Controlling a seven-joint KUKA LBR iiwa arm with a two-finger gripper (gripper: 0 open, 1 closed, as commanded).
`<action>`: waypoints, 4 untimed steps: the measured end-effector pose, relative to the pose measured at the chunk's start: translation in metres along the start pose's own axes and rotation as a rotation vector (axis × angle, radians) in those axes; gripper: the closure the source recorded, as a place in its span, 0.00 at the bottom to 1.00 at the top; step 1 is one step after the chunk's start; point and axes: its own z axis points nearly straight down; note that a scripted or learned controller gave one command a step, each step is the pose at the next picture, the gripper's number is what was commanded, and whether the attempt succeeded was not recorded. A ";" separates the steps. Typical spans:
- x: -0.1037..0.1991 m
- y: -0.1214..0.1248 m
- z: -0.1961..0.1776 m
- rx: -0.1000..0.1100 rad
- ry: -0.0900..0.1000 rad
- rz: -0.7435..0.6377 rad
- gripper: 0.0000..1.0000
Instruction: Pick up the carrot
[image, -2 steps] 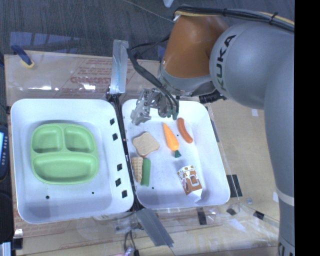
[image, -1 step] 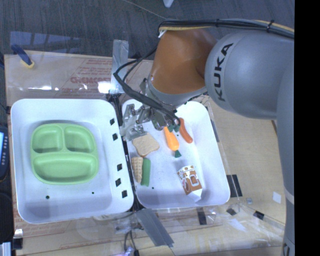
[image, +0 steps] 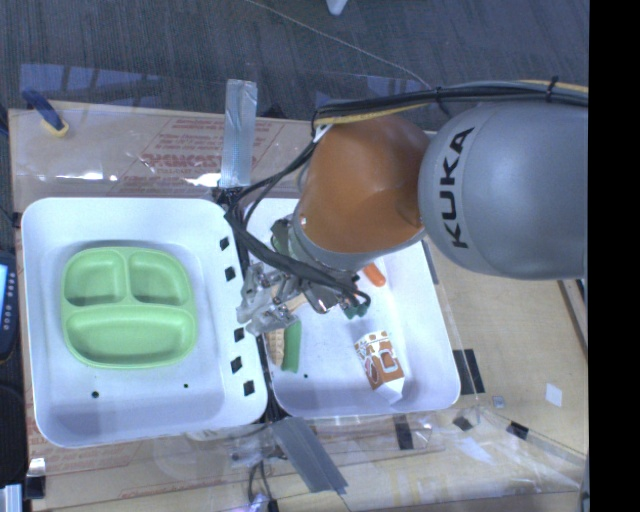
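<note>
Hovering low in right bin (image: 430, 330), fingers (image: 262, 312) near green item (image: 292, 346); spread indiscernible.

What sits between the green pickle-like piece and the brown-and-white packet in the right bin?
Bare white floor of the right bin; in the camera view nothing lies between the green piece and the packet.

The arm (image: 400, 190) overhangs the right bin (image: 435, 330), hiding the carrot (image: 374, 274).

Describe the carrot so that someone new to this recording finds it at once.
Start at the right bin, under the arm's orange band. An orange stub, the carrot, pokes out just below that band. Its neighbours are a green stick and a brown-and-white packet.
</note>
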 end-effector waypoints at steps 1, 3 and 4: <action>-0.031 0.008 0.003 0.002 -0.005 -0.422 1.00; -0.079 0.047 -0.041 0.004 -0.007 -0.395 1.00; -0.079 0.055 -0.016 0.000 -0.001 -0.694 1.00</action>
